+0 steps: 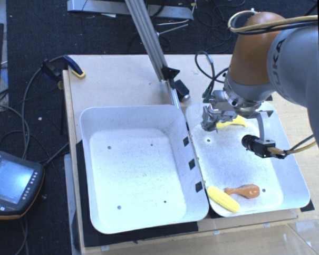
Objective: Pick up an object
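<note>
The tool point(211, 122) hangs low over the far left part of the right bin point(287, 161), near the wall it shares with the left bin point(97, 153); whether it is released or clenched cannot be told from this angle. Just to its right, a yellow banana point(234, 124) lies on the bin floor, partly hidden under the wrist, its long axis running roughly left to right with the visible tip pointing right. The tool looks very close to the banana's left end, but contact cannot be made out. A black part point(257, 145) on a bracket hangs off the wrist over the middle of the same bin. Near the bin's front edge lie a corn cob point(224, 199) and a brown drumstick point(243, 191), just beside each other; the cob slants from upper left to lower right, and the drumstick's thin end points left toward it. Both bins sit side by side on the counter point(115, 84).
</note>
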You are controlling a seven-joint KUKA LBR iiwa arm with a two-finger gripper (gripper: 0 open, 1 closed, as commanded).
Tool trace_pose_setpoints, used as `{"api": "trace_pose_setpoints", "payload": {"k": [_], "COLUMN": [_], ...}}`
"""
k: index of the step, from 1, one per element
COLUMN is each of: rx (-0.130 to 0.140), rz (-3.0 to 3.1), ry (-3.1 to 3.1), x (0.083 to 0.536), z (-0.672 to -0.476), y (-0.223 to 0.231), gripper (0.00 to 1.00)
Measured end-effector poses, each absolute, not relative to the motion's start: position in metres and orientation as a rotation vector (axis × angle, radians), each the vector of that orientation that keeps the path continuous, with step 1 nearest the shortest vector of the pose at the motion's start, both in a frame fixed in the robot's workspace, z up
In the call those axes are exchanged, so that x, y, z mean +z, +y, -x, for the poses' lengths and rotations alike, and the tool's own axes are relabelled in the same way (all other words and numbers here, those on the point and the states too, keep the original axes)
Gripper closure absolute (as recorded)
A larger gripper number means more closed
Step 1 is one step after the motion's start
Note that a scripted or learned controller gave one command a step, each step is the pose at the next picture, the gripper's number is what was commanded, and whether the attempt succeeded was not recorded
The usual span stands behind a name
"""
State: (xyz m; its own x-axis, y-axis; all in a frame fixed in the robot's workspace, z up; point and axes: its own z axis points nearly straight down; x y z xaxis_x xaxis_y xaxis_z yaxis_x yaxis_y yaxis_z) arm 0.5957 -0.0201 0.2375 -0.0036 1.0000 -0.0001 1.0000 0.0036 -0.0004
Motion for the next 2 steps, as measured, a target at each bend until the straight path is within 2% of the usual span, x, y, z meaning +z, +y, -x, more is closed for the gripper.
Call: {"api": "trace_pose_setpoints", "payload": {"k": [1,2], "rx": [0.000,-0.002], "rz": [2.215,2.216], "ry": [-2.226,-2.226], "x": [0.227,0.239], "z": [-0.600,-0.602], "y": [0.037,0.083], "gripper": [1.00,1.00]}}
